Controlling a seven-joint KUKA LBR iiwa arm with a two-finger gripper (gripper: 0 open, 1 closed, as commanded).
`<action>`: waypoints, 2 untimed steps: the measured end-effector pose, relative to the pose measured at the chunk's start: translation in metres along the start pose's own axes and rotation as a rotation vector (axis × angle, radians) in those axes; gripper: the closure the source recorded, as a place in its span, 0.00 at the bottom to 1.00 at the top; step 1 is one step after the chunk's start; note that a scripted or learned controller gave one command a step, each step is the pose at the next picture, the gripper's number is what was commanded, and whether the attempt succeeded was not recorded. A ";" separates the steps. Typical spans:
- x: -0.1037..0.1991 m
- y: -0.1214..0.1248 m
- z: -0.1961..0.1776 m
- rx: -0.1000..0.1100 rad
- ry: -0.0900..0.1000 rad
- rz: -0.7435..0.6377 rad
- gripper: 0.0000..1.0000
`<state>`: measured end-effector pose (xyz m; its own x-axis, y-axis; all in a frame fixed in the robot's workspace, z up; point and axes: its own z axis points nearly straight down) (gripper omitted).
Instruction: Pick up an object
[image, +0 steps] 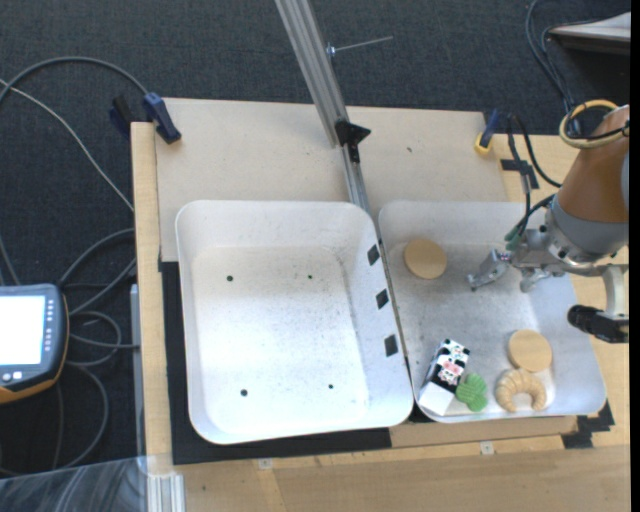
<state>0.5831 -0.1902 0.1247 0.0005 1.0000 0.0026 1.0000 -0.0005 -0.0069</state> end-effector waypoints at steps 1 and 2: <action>0.000 0.002 -0.015 -0.008 -0.001 -0.001 1.00; -0.008 0.010 -0.071 -0.015 -0.006 -0.001 1.00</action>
